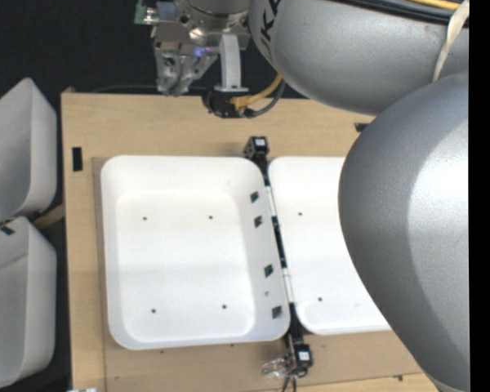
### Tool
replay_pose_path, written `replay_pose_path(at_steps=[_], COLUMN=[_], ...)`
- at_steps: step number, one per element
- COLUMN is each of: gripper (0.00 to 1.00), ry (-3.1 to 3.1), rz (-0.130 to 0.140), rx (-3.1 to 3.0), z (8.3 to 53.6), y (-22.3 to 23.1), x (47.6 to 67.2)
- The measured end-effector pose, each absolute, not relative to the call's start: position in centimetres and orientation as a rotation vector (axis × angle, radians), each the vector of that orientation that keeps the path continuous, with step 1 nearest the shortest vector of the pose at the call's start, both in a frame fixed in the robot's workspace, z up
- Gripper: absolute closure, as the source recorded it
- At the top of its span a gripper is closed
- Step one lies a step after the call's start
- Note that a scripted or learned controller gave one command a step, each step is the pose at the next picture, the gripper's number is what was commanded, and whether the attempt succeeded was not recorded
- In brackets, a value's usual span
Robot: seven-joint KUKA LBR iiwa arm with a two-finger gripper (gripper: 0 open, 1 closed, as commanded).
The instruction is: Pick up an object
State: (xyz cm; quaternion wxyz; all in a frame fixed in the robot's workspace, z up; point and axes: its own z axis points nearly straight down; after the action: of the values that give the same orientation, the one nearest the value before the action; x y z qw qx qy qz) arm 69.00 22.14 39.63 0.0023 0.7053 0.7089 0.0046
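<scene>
My gripper [178,73] hangs high over the bench's far edge, beyond the back rim of the left bin [114,251]. It sits under the orange band of the wrist. Its tip is small and dark against the black background, and no object can be made out in it. The left bin's white floor shows only a few small dark dots. The grey arm covers much of the right bin [318,243].
The arm's large grey links fill the right side and top of the view. Black clips [256,145] join the two bins along their shared rim, with cables behind. White padded shapes [12,153] stand at the left beyond the wooden bench [82,129].
</scene>
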Motion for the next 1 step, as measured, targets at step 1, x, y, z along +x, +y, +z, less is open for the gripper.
replay_pose_path(at_steps=[1], gripper=[1.0], ry=[2.223], rz=[-0.013], rx=[2.223], z=[29.9], y=[22.03], x=[68.85])
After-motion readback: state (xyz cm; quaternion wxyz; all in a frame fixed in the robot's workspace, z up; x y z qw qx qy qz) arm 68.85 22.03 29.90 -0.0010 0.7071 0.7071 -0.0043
